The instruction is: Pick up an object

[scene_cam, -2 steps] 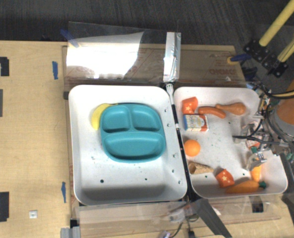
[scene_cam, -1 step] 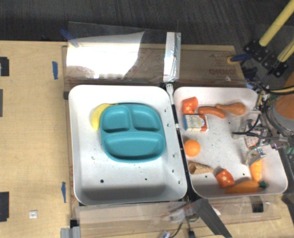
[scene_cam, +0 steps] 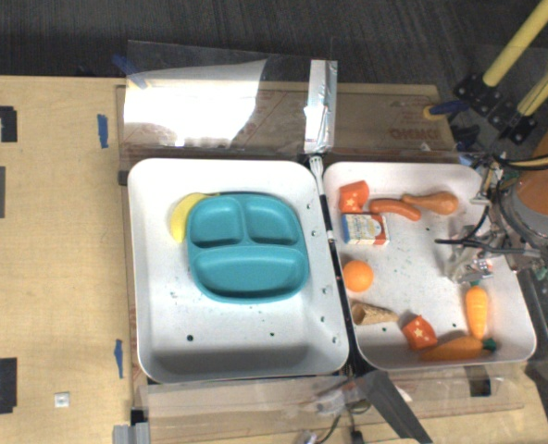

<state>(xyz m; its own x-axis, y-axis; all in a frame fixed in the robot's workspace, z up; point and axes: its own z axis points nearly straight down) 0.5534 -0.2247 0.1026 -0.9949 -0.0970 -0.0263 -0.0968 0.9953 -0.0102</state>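
- You see the tool low in the right bin, near its right wall, just above the small carrot. Cables and metal parts crowd it, so I cannot tell whether it is released or clenched.
- No object is seen lifted. In my judgement the pick is not yet done; closing on a thing and raising it remain.
- The nearest candidate is the small carrot, lying upright in the view, just below the tool.
- Count in the right bin: one orange ball, one small milk carton, one red-orange piece at the top left, one sausage, one tan pear-shaped piece, one bread wedge, one red piece, one long carrot at the bottom, and the small carrot.
- Count in the left bin: one teal divided plate with three compartments, and one yellow thing partly hidden under its left edge.
- Two bins stand side by side on the counter.
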